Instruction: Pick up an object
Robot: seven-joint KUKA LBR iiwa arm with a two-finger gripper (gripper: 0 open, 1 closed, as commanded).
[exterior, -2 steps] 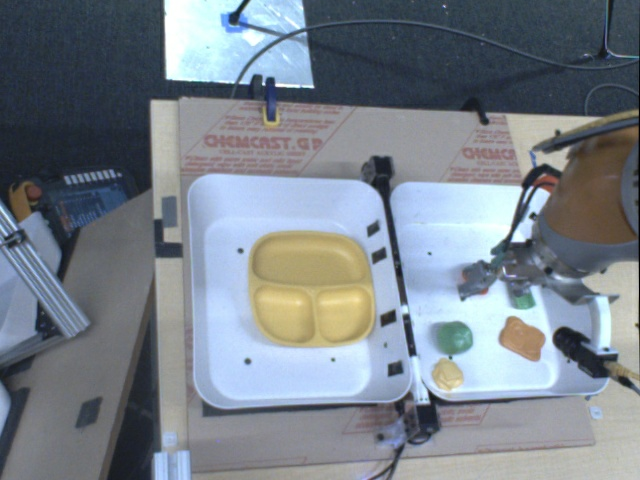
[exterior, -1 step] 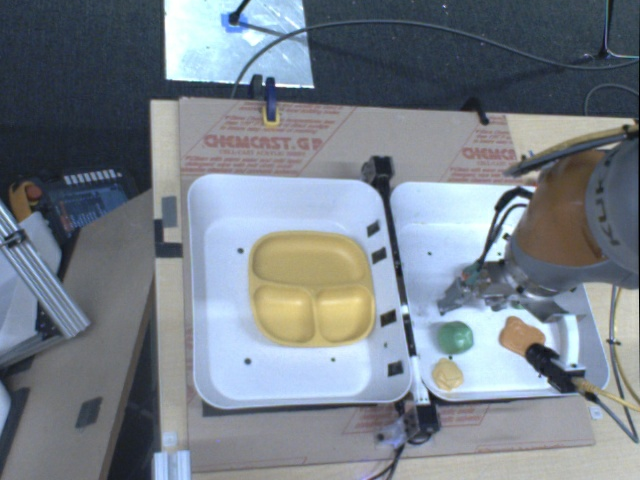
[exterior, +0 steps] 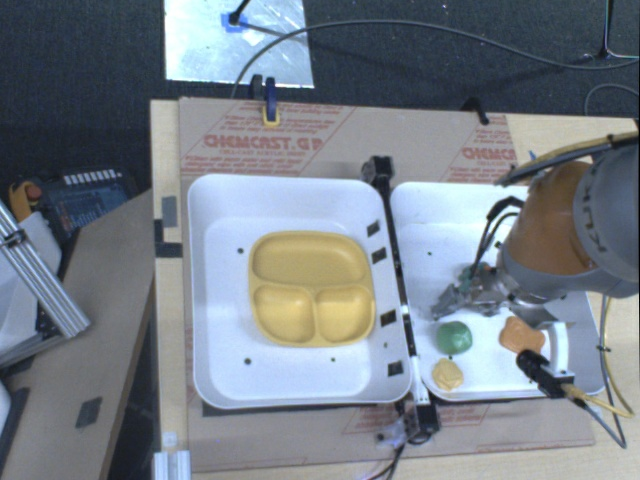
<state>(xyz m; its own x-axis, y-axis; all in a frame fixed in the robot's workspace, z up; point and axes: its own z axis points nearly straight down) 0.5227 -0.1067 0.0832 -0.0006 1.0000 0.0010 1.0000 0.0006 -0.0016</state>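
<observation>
Your arm reaches into the right bin, with the gripper low over its floor, just above the green ball. You cannot tell how wide the claw stands. A yellow piece and an orange piece lie nearby. The left bin holds a yellow tray.

A round green object, a pale yellow lump and an orange piece lie close together.

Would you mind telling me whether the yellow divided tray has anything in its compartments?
Empty: the yellow divided tray sits right way up in the left bin, and all three compartments show bare yellow.
</observation>
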